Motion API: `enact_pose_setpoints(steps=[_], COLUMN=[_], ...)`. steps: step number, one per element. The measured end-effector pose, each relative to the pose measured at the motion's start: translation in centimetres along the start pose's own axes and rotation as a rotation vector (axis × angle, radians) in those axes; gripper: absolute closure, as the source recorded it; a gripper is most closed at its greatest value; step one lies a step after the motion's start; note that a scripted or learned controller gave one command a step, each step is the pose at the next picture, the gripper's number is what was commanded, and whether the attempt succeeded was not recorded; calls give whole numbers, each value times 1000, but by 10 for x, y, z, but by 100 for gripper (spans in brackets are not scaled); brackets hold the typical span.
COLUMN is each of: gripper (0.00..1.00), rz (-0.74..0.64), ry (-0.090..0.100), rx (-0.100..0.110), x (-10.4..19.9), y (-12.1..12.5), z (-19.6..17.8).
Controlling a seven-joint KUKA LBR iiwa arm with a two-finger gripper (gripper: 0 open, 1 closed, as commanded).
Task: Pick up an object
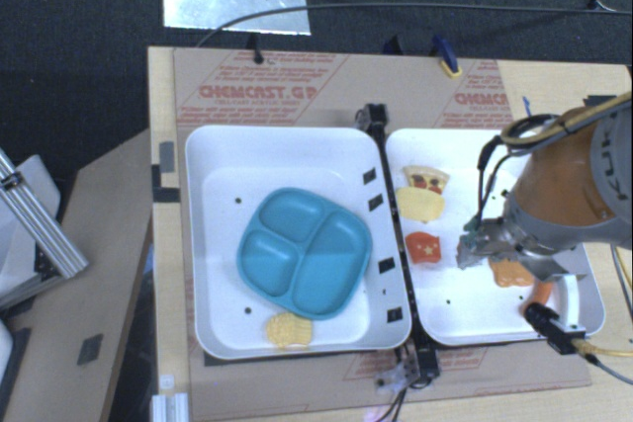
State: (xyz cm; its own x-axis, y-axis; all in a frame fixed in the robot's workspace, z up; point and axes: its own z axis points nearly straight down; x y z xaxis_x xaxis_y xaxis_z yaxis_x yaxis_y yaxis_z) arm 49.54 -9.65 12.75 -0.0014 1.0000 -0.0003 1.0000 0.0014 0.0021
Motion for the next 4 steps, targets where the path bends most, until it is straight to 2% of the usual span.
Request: enact_pose_setpoints(steps=[2,3,4], gripper=[100,100,100], rz=[-3,-4,-8], ry=[-1,-1,2], rx=[-6,-3,1], x=[0,0,52], y=[-3,-2,8], z=[-127,-152,-130])
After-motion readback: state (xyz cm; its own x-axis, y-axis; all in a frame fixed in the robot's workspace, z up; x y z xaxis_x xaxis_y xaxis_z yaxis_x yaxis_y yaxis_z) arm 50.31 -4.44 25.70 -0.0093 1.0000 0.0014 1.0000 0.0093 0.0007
